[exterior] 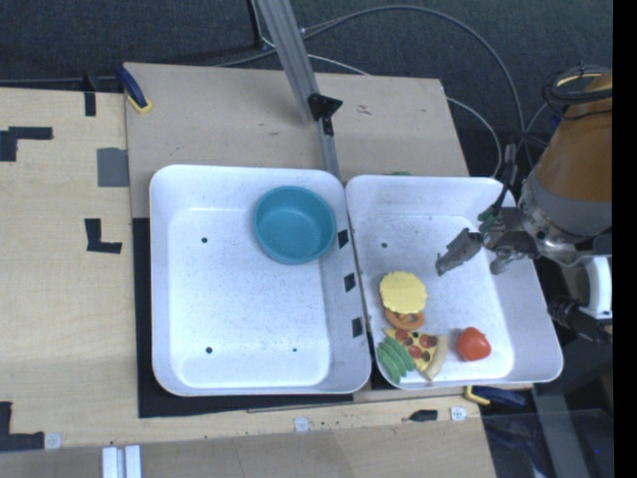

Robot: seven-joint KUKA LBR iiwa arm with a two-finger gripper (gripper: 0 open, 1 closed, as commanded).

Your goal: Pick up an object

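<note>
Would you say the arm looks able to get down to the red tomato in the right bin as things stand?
Probably yes. The end effector hangs over the right bin, and the red tomato lies apart from the food pile, with bare floor around it and nothing above.

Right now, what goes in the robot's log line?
tool: over right bin, holding nothing | toy burger: in bin, untouched | blue bowl: left bin

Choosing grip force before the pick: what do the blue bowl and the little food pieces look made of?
Blue bowl: probably moulded plastic, uniform matte colour, soft sheen, thick rim. Burger, pizza slice, green pod and tomato: likely plastic or rubber toys, going by their flat saturated colours; hardness can't be judged.
</note>
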